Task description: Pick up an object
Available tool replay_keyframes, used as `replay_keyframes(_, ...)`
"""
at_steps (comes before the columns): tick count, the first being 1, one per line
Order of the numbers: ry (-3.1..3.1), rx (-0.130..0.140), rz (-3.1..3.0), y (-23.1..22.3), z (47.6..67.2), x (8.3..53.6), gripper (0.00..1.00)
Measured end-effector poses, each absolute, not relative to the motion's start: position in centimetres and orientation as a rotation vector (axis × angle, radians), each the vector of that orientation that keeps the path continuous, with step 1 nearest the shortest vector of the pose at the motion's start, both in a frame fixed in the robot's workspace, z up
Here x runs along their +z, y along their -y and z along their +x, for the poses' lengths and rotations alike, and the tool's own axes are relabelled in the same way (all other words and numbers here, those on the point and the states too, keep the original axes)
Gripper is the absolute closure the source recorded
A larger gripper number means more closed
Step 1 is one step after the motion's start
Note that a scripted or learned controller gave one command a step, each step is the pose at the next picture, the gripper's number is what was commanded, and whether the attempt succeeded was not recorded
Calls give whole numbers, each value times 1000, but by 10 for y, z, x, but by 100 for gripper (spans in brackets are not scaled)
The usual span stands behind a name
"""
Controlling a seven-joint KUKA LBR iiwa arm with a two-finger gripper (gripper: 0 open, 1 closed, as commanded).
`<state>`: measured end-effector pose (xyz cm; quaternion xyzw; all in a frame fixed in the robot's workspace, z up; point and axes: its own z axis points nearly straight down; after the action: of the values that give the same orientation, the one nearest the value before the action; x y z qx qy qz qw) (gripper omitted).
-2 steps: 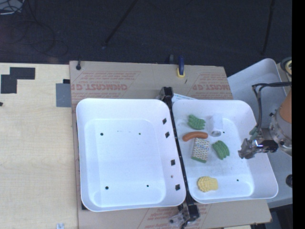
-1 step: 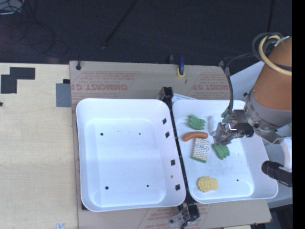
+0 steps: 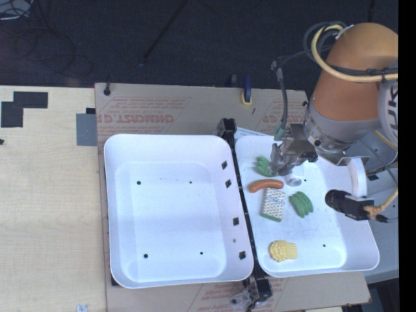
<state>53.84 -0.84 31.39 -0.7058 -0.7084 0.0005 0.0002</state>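
The right bin [image 3: 351, 252] holds several small items. An orange sausage [image 3: 266, 185] lies near its left wall, with a white patterned packet [image 3: 273, 205] just below it. A green pickle-like piece [image 3: 301, 203] sits to the packet's right, and a yellow corn cob [image 3: 283, 250] lies near the front. A green leafy piece [image 3: 263, 166] lies at the back left. My gripper [image 3: 284, 166] hangs low over the bin's back part, right beside that green piece and just above the sausage. Nothing shows between its fingers.
The left bin [image 3: 120, 174] lies beside the right one, with a black clamp strip [image 3: 235, 194] between them. A black cylindrical part [image 3: 344, 203] of the arm reaches over the right bin's right side. Cardboard [image 3: 162, 112] lies under both bins.
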Motion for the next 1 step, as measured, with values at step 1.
replay_keyframes(1, 2227, 0, -2214, -53, 569, 320, 100)
